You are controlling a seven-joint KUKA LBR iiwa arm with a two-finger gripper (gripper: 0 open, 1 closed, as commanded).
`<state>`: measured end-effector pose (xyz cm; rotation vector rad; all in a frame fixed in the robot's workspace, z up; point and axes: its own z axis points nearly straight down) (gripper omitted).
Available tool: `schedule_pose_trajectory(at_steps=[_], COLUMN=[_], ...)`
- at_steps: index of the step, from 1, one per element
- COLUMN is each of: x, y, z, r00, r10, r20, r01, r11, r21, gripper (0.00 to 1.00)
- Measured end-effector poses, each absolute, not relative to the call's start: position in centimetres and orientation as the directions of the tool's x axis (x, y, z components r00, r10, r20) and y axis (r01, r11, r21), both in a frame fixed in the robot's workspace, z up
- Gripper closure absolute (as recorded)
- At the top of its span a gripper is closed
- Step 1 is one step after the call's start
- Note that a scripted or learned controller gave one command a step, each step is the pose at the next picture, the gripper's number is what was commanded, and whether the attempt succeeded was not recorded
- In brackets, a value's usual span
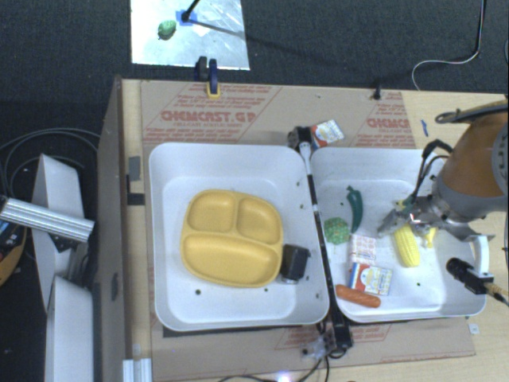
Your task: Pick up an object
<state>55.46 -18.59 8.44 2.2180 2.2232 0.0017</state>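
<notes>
The arm is reaching into the right bin (457,305), its pincer (413,216) hovering just above the corn (408,246); how wide it stands I cannot tell. Nothing looks grasped yet. Next it needs lowering squarely over the corn and closing.

Cardboard-covered bench (238,106) bears two white bins (171,181) side by side.
</notes>
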Motion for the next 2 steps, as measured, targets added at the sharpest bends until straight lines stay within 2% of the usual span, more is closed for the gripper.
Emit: schedule_pose_trajectory(at_steps=[1, 2], x=[55.5, 56.4], y=[-18.6, -10.6], z=[9.5, 16.8], r00=[-0.003, -0.005], r10=[1.0, 1.0], r20=[-0.001, 0.001], r01=[1.0, 1.0], r11=[0.003, 0.005], r21=[0.004, 0.004], gripper=[1.0, 1.0])
